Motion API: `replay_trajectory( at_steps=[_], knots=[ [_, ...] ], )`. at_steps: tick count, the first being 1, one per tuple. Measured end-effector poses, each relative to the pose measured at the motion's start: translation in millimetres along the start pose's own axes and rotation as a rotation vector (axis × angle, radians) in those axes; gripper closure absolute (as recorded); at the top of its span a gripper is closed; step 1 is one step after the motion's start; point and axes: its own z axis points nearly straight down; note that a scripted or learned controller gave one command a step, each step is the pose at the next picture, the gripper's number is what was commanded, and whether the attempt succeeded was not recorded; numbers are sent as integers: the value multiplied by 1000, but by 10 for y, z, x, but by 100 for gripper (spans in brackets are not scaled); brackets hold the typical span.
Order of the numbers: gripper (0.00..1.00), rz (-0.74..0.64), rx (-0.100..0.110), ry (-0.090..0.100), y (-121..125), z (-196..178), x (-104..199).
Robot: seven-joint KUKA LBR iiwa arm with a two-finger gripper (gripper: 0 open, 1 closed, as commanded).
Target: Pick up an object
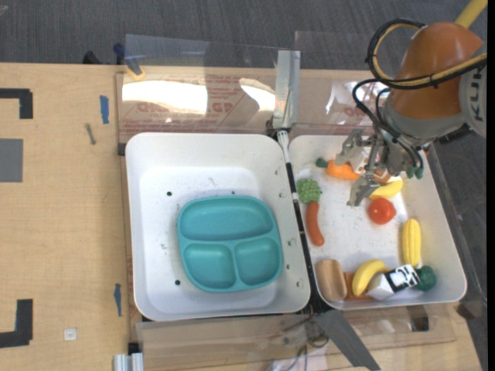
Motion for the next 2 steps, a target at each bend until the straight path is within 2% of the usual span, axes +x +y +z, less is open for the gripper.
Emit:
replay_trajectory(
  at_steps=[1,2],
  knots=[
    [0,-13,1,-3,48,606,-234],
    [0,74,0,-5,142,688,-85]
  ],
)
